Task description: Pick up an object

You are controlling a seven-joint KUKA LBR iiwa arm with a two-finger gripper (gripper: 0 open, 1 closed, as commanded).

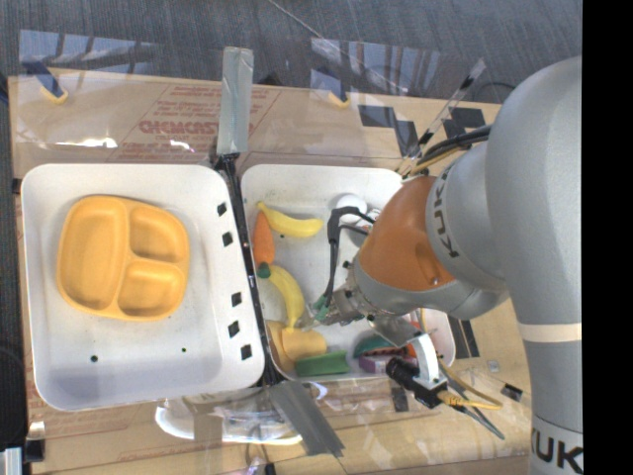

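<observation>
Cardboard-topped bench (119,117); toy banana (289,294) probably light, stiff, slick: best pinched mid-curve. End effector (331,308) opening: cannot tell.

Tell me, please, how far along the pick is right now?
Done: the arm has reached into the right bin. In hand: nothing visibly lifted; the bananas, carrot and green block lie in it. Left: grasping and raising one.
</observation>
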